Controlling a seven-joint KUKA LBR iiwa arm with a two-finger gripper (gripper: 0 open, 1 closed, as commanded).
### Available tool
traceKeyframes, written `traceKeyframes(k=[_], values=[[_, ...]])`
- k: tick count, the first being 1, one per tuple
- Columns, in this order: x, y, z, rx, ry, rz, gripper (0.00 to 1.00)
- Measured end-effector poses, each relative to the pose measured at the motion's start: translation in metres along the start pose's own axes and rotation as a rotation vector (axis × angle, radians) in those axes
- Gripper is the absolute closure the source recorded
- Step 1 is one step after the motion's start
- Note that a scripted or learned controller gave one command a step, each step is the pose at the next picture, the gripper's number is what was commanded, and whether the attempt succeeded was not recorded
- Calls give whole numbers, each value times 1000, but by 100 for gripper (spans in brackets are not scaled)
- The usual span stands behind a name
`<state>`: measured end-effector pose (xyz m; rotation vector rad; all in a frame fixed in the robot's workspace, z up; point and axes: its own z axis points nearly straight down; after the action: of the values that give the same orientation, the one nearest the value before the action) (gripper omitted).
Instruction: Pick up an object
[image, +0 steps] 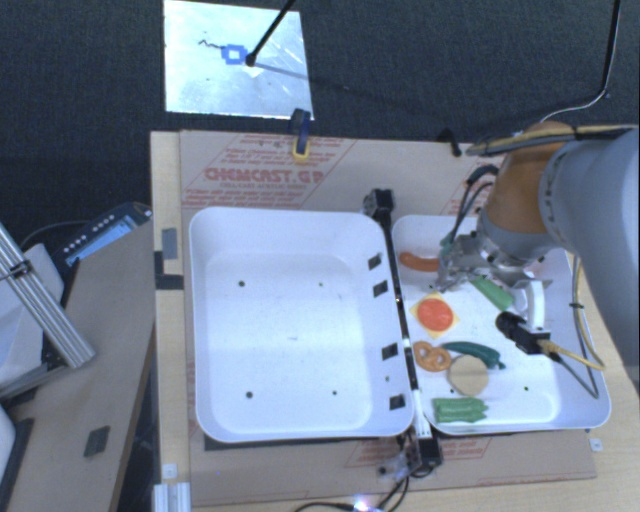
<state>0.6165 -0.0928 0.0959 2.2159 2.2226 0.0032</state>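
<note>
1. Gripper hangs low over the right bin, toward the bin's 11 o'clock corner; whether it is open or closed cannot be told.
2. At the gripper's 10 o'clock, just beside it, lies an orange sausage-shaped piece.
3. At its 6 o'clock, near it, sits a red-orange round piece.
4. Toward 4 o'clock a light green piece lies slantwise beside the wrist.
5. Farther toward 6 o'clock come a small pretzel, a dark green pepper-like piece, a tan disc and a green block by the bin's near rim.
6. Left bin lies at the gripper's 9 o'clock.
</note>
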Motion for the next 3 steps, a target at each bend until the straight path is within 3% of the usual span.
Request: traceKeyframes(k=[1, 2, 3], values=[[48, 2, -206, -18, 1, -7, 100], [78, -12, -450, -18, 1, -4, 100], [86, -86, -441, 0, 2, -3, 100]])
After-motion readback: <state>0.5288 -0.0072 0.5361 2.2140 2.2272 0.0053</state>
